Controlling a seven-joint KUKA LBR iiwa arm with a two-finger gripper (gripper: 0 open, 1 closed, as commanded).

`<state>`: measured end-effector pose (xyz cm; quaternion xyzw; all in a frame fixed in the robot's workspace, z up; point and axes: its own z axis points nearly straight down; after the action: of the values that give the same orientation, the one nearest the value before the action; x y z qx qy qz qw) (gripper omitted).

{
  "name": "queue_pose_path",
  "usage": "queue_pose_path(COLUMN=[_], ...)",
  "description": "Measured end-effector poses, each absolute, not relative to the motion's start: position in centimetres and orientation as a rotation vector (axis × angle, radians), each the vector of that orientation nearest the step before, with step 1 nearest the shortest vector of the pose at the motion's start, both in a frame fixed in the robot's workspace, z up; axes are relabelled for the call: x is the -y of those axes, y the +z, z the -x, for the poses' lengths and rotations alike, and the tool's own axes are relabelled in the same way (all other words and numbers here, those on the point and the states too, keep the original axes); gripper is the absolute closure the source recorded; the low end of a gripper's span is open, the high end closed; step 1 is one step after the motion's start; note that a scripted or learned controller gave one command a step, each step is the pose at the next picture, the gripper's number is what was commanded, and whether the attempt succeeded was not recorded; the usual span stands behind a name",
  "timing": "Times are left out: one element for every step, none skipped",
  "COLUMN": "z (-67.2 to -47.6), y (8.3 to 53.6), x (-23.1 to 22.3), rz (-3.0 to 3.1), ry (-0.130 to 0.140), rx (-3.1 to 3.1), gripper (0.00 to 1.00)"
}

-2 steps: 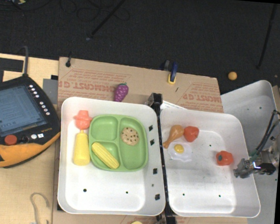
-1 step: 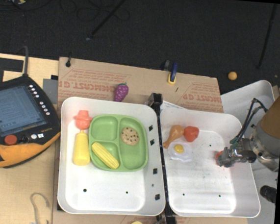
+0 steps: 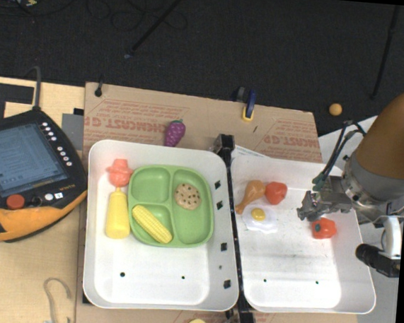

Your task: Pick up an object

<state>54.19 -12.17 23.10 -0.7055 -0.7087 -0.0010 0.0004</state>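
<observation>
Two shallow white bins sit side by side on a cardboard-covered surface (image 3: 290,127). The left bin (image 3: 145,272) holds a green divided plate (image 3: 197,224) carrying a cookie (image 3: 187,195) and a yellow corn cob (image 3: 152,223), with a yellow bottle (image 3: 117,214) and a pink toy (image 3: 119,173) beside the plate. The grey arm (image 3: 384,157) reaches over the right bin (image 3: 298,273). Its pincer (image 3: 313,209) hangs low just beside a red pepper (image 3: 324,228); whether it is open or closed cannot be told. Further left lie a drumstick (image 3: 252,195), a red tomato (image 3: 276,193) and a fried egg (image 3: 260,217).
</observation>
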Motion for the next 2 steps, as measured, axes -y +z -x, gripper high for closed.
queue_pose_path(z=[-57.6, -58.2], y=[23.5, 22.0], x=[9.2, 6.9], rz=[2.219, 2.219], ry=[-0.001, 0.003], rx=[2.223, 2.219], gripper=[1.00, 1.00])
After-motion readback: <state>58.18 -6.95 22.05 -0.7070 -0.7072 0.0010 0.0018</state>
